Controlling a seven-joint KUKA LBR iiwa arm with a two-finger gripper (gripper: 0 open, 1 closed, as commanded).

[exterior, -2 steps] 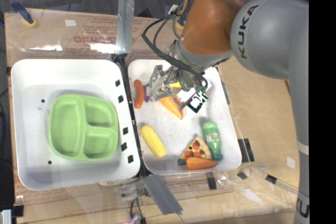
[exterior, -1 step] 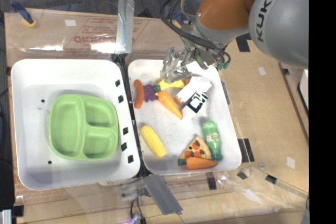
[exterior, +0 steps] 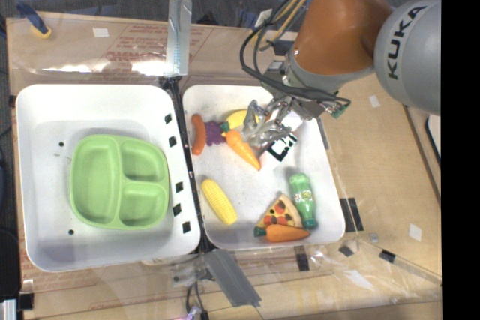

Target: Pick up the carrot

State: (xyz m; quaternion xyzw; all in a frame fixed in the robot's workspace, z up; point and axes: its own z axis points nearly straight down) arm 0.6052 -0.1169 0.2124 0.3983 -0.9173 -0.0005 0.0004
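1. A brown cardboard-covered worktop (exterior: 375, 183) bears two shallow white bins; the right bin (exterior: 330, 183) holds the toys.
2. The grey-and-orange arm's gripper (exterior: 264, 130) hovers over the long orange plastic carrot (exterior: 241, 148), near the bin's upper middle.
3. Whether the fingers are spread or closed, I cannot tell; seemingly the approach step, with lowering and closing next.

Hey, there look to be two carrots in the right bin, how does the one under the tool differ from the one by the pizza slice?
The upper carrot lies on a diagonal under the tool; the lower carrot lies nearly level along the right bin's near wall. The upper carrot sits beside the grapes; the lower carrot touches the pizza slice. The upper carrot's green top shows; the lower carrot's is barely visible. Both are orange and tapered.
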